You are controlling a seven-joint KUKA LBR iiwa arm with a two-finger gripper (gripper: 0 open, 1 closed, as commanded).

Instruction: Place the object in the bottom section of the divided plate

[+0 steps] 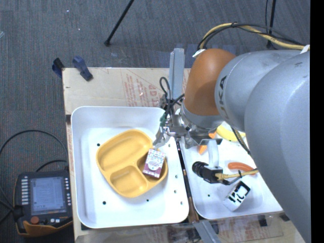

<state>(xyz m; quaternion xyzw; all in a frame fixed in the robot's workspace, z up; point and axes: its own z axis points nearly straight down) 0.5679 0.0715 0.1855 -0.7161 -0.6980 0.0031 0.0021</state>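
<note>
Far to the left of the yellow divided plate (119,151), down on the grey carpet, sits a teach pendant (43,196) with a lit screen and a dark cable looping away from it. Up and to the left of the plate, a blue clamp (82,68) grips the edge of a brown cardboard sheet (126,85) that lies beneath both bins.

The plate rests in the left white bin (83,135), turned at a slant. It has one large compartment on its upper left side and two smaller ones, one at the lower edge and one at the right. A small carton (155,163), maroon and white, lies tilted in the right-hand compartment, with its lower end close to the plate's rim.

The gripper (161,138) hangs just above the plate's right rim, with its tip at the carton's upper end. Whether it is wide, narrow or clamped on the carton cannot be told from this angle. Above it is the orange band (205,82), and the grey arm (263,95) fills the space to the right of the plate.

The right white bin (212,206) stands to the right of the plate. In it are a yellow banana (230,134), partly hidden by the arm, a small orange piece (202,149), a long orange-red vegetable (240,166), and, furthest from the plate, a white-and-black object (237,195).
</note>
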